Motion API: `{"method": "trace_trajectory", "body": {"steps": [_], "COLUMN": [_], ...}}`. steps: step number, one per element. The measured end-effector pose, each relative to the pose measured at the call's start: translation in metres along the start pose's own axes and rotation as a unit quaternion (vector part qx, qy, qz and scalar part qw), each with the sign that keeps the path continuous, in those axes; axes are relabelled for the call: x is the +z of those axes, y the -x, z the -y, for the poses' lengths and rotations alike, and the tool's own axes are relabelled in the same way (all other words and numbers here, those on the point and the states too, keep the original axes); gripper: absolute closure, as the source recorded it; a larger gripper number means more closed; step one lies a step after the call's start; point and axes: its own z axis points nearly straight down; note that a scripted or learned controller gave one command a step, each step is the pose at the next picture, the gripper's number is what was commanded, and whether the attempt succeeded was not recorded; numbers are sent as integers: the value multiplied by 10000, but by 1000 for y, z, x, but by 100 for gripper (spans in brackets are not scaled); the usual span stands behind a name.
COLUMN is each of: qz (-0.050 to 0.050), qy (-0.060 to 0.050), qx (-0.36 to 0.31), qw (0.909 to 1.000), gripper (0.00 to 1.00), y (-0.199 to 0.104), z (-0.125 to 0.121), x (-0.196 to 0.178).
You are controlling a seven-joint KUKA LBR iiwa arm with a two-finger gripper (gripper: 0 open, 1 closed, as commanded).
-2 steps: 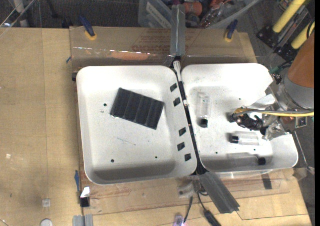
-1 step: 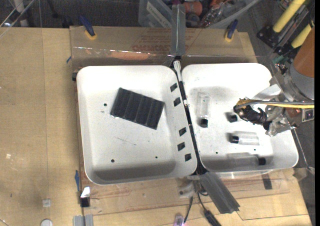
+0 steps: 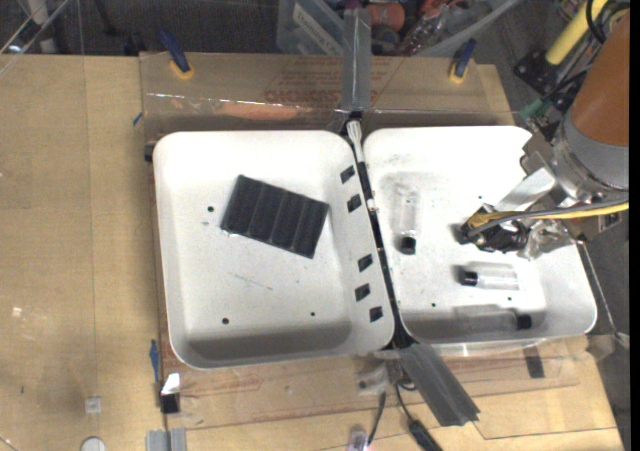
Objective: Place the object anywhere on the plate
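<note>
- Camera view: two clear vials lie in the right bin [image 3: 560, 311]. One vial [image 3: 405, 214] sits near the divider [image 3: 362, 229], dark cap toward the front. The other vial [image 3: 488, 278] lies just in front of the gripper [image 3: 478, 231], dark cap on its left end.
- Plate [image 3: 275, 216]: dark ribbed slab, tilted, flat in the left bin [image 3: 190, 319], nothing on it. Well apart from both vials.
- Gripper is low over the right bin, tip close behind the front vial. Can't tell if it's clenched or released; nothing visibly between the tips.
- Step, my read: pick phase, no grasp confirmed.
- Next: secure a vial, lift clear of the divider, carry left, set down on the slab.
</note>
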Motion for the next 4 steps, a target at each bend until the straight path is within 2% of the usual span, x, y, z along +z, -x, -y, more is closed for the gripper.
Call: {"method": "trace_trajectory", "body": {"steps": [1, 2, 3, 4], "qz": [-3, -2, -7, -9], "qy": [1, 4, 8, 16], "qx": [-2066, -3187, -5025, -5515], "qw": [9784, 9479, 8646, 8342], "gripper": [100, 100, 100, 100], "y": [-26, -40, -85, -116], "z": [41, 44, 68, 42], "x": [-30, -37, -89, -68]}}
